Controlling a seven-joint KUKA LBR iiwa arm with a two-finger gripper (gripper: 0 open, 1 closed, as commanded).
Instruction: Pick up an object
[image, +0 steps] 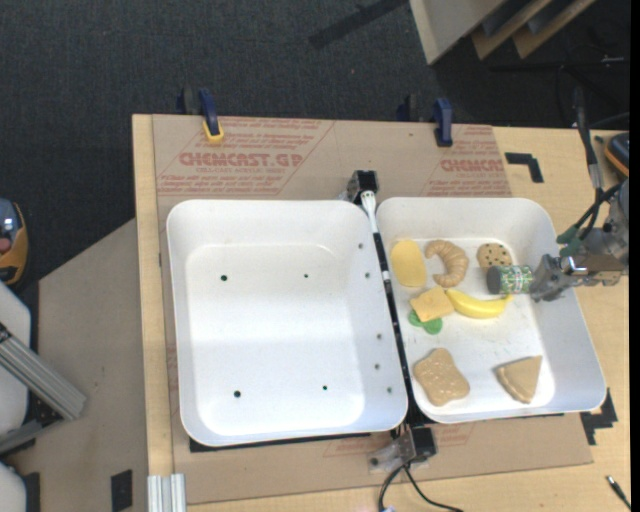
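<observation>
The right bin (560, 225) holds several toy foods: a yellow lemon (407, 262), a croissant (447, 261), a round cookie (492, 255), a banana (478, 305), a cheese slice (432, 303), a tan cracker (441, 376) and a tan wedge (520, 378). A small green cylinder with a dark end (508, 280) lies just above the banana's right tip. My gripper (548, 279) reaches in from the right, low over the bin. Its tip sits right against the green cylinder's right end.
The left bin (190, 230) stands beside the right one, with a black clip (363, 184) at the top of their shared rims. Both rest on a brown cardboard sheet (250, 150) fixed with blue clamps. Cables hang by the arm at the right.
</observation>
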